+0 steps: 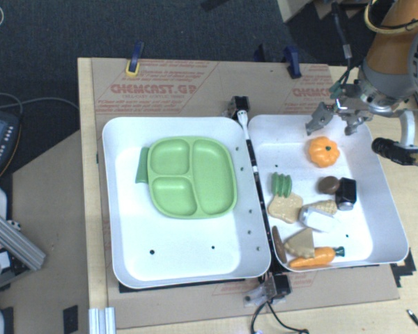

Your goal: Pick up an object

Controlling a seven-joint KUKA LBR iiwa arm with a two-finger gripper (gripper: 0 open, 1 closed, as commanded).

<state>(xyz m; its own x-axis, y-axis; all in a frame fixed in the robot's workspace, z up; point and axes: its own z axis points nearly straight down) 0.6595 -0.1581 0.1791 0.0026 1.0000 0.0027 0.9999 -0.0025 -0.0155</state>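
The biggest thing here is the left bin [125, 207], and inside it sits a green divided plate [192, 176], three compartments, lying flat and a little toward the bin's far side. Nothing else rests in that bin that I can make out.

I'll take the orange pumpkin [323, 152] in the right bin [383, 207] as my marker, since it looks the likeliest thing to be picked. The arm [393, 40] comes in above and to the right of the pumpkin, and its gripper [338, 117] hangs just beyond the pumpkin, up in the air, with its two fingers spread wide apart and nothing between them.

Nearer me than the pumpkin lie the smaller pieces: a brown lump [327, 184] touching a black block [345, 193], a green ridged piece [281, 184] off to the left, a tan slice [285, 208] below that, a pale white piece [319, 218], another tan wedge [299, 242], and at the near edge a carrot [312, 257].

As for the job, I'd say it has barely begun: everything lies in the bin and nothing is grasped. What remains is the descent, the closing, and the lift.
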